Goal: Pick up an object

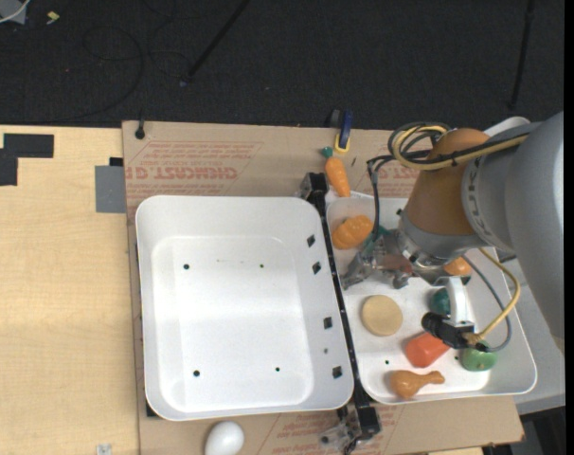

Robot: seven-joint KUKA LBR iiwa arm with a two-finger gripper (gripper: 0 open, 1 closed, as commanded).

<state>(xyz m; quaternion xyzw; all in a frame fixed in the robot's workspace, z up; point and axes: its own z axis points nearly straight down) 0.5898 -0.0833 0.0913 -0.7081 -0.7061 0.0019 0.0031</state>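
Observation:
My gripper [375, 265] hangs low over the upper-left part of the right bin [524, 373], with the grey arm and its orange band [448, 192] behind it. Just up and left of it lies an orange lumpy toy [351, 230]. A round tan disc [382, 315] rests right below the gripper. Further toward the front lie a red-orange piece [424, 350], a tan drumstick [415, 381], a green piece [475, 357] and a teal piece [441, 301]. I see nothing held in the gripper.
The left bin [164, 254] stands beside the right one, with a black divider [330, 282] between them. An orange carrot [337, 176] sits at the right bin's back rim. A white egg [225, 437] lies on the board in front of the left bin.

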